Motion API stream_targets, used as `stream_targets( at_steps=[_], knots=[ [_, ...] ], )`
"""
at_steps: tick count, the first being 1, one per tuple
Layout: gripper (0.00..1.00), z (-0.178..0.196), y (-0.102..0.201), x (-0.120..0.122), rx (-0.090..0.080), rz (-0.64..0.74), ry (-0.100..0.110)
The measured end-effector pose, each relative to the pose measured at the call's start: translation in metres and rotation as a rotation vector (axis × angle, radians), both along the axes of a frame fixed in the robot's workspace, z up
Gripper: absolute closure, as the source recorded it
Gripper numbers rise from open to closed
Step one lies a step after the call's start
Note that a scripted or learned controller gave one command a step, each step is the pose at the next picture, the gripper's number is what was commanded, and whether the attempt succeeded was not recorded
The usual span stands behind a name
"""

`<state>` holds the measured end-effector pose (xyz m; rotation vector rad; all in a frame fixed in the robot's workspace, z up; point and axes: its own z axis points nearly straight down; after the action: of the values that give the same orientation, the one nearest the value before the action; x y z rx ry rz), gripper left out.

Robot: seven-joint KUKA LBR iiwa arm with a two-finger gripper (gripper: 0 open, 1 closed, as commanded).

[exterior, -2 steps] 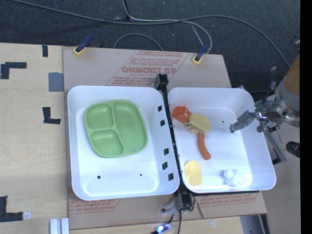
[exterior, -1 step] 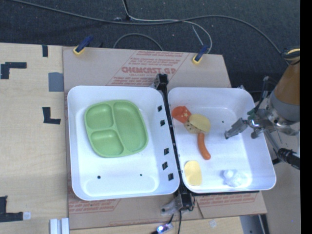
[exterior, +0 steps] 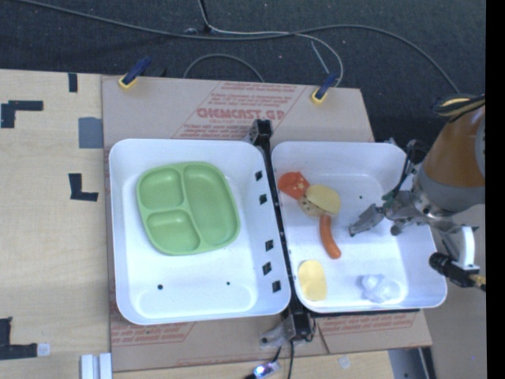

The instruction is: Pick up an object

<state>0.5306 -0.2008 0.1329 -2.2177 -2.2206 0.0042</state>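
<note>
Cardboard-topped counter [exterior: 237,109], two white bins, arm entering from the right.
Tool [exterior: 357,229] hangs in the right bin [exterior: 359,155] just beside the orange sausage [exterior: 330,238], gripping nothing, apparently lining up a grasp.

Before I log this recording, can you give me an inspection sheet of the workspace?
Surface: two white bins, left bin and right bin, on cardboard.
Job's things: right bin holds red piece, yellow-brown piece, orange sausage shape, pale yellow piece, white crumpled item.
Clutter: green divided plate in left bin.
Grippers: gripper low over right bin, nothing seen between jaws.
Cables: cables across dark floor.
Surroundings: yellow-blue clamps.
</note>
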Motion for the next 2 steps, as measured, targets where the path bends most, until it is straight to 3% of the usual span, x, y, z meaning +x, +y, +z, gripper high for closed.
stream_targets(
  at_steps=[1,2],
  knots=[
    [0.0,-0.05,0.0,0.0,-0.002,0.0,-0.003],
    [1.0,-0.036,-0.001,0.001,-0.005,0.0,-0.008]
  ],
)
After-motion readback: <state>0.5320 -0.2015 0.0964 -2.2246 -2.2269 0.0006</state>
